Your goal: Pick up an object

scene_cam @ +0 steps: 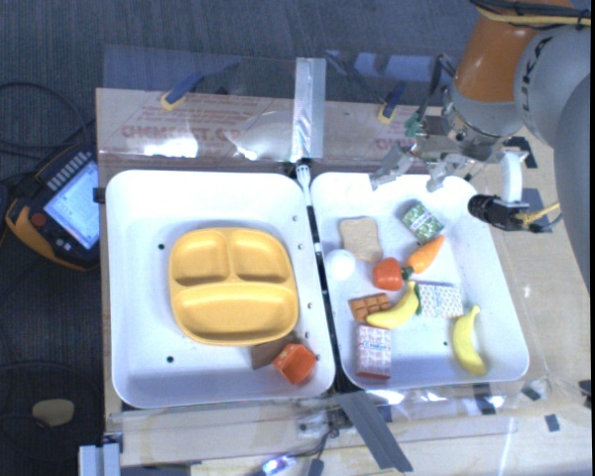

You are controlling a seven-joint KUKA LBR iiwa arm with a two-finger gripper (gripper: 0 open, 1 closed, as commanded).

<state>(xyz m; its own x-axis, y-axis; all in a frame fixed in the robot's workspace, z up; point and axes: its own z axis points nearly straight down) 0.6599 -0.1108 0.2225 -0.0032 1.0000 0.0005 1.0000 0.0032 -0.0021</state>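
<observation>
Camera view. The counter (119, 107) carries two shallow white bins side by side. The left bin (139, 266) holds a yellow divided tray (233, 284) at its centre. An orange block (297, 363) lies at the near right corner of this bin, touching a brown piece (267, 354) just beside the tray's near edge.

The right bin (496, 296) holds the loose objects. A tan bread slice (360, 237) lies toward the far left, with a white ball (339, 264) just near of it against the left wall. A green box (419, 220) sits toward the far right, and a carrot (427, 254) lies beside it, its tip next to a red tomato (388, 273). Near of these lie a brown waffle (368, 305), a banana (395, 310), and a pale patterned box (438, 298). A second banana (466, 340) lies at the near right. A red-and-white carton (374, 351) lies at the near left.

The arm (506, 58) enters from the far right. The hand (423, 170) hangs over the far edge of the right bin, fingers spread apart, grasping nothing. It is above and apart from all objects.
</observation>
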